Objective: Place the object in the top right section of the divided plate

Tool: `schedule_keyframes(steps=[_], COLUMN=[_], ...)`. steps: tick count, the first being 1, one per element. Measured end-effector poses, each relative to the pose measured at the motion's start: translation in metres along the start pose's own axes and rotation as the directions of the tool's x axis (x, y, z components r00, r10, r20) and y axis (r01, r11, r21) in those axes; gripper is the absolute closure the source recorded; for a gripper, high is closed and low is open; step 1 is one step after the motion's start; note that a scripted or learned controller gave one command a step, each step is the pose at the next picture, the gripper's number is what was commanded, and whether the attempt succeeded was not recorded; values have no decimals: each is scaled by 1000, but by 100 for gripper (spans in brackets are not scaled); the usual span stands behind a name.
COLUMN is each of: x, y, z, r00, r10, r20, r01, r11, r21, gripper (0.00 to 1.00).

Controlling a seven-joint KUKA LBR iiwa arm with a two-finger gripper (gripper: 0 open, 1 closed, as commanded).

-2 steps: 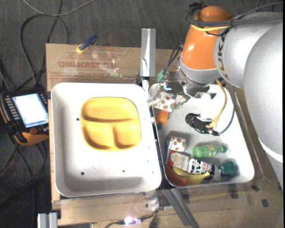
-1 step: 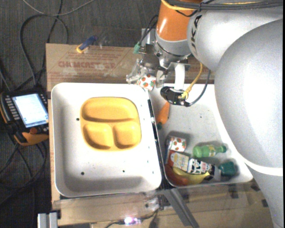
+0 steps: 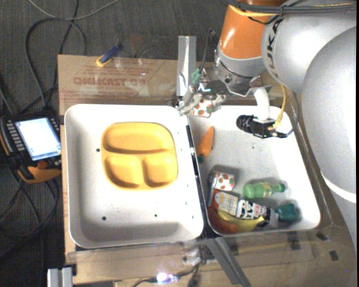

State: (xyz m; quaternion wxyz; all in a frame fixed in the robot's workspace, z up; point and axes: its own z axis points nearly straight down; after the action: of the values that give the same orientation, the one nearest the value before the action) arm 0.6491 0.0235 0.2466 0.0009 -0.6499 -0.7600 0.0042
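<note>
While the left bin (image 3: 84,220) carries nothing but a yellow divided plate (image 3: 140,154), the right bin (image 3: 299,160) is the crowded one. Nearest the camera, along the right bin's front wall, lies a black-and-white patterned carton (image 3: 244,208) on top of something yellow, with a teal object (image 3: 289,211) just beside it toward the front right corner. A little farther back sit a small red-and-white carton (image 3: 222,181) and a green bottle (image 3: 263,189) lying on its side. Farther still, an orange carrot (image 3: 204,142) leans against the wall shared by the two bins.

The divided plate lies near the middle of the left bin, its one wide section toward the far side and two smaller sections toward the camera.

At the far edge, above the junction of the two bins, the gripper (image 3: 198,103) hangs with a small white object with red spots (image 3: 201,106) caught between its fingers, lifted clear of the bin floor and well apart from the plate. Behind it the orange band (image 3: 248,23) tilts in from the upper right, and the grey arm (image 3: 323,58) bulks beyond.
</note>
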Motion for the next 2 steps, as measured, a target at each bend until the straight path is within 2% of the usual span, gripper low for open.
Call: schedule_keyframes(steps=[1, 2], x=[35, 45], y=[14, 27], z=[-163, -185], r00=[1000, 995], r10=[-17, -96], r20=[-1, 1], r01=[17, 96], r11=[1000, 995], r21=[-2, -2], gripper=[100, 100])
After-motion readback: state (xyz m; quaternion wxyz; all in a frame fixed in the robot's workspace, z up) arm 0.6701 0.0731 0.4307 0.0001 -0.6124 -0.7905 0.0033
